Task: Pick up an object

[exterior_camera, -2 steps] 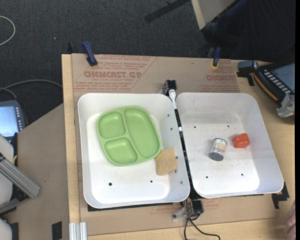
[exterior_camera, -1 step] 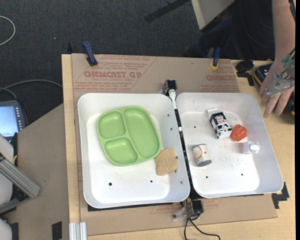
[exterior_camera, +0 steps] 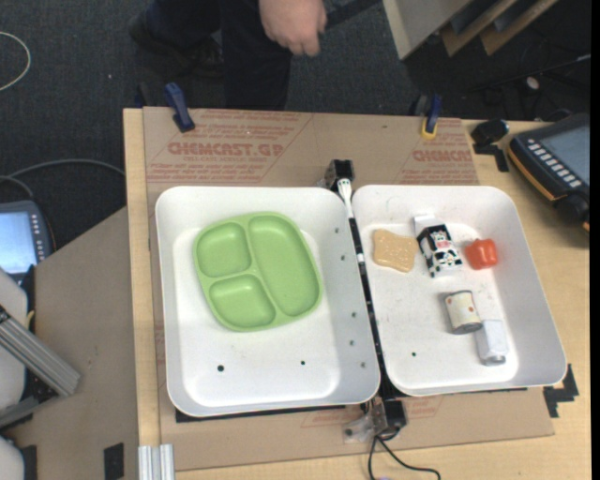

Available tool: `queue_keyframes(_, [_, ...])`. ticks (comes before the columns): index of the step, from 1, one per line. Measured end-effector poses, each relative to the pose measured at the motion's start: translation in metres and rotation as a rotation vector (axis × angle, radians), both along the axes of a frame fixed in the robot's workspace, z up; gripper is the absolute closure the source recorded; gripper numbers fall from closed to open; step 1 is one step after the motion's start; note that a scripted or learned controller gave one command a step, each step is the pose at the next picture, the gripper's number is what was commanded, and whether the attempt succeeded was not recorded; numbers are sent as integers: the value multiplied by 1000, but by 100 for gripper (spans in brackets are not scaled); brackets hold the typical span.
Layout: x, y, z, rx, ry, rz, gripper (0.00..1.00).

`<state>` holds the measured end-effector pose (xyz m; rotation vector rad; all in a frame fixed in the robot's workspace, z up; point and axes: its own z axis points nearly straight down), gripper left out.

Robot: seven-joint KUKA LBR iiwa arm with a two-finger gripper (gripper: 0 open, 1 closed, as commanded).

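Several small objects are seen in the right bin (exterior_camera: 525,281), any of which could be picked. A tan, toast-like flat piece (exterior_camera: 394,251) lies near the bin's left wall. Just beside it, to the right, a small black-and-white toy figure (exterior_camera: 438,248) lies lengthwise, with dark markings on a white body. A red-orange block (exterior_camera: 482,253) is placed just beside the figure's right side. Nearer the front of the bin, a short grey-and-white cylinder (exterior_camera: 460,311) lies on its side, and a small pale capped tube (exterior_camera: 491,341) rests just beside it, toward the front right corner.

The left bin (exterior_camera: 178,309) is occupied by a green divided plate (exterior_camera: 258,272) with three compartments, set tilted toward the bin's back half. Both bins are carried on a brown board (exterior_camera: 281,136) printed with red lettering, held by clamps at its far edge. A person's hand (exterior_camera: 293,26) is seen beyond the surface at the top. The state of the end effector cannot be told.
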<state>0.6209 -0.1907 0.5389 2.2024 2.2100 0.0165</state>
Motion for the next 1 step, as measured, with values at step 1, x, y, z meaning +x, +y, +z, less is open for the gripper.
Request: queue_keyframes(1, [-59, 43, -120, 13, 36, -2, 100])
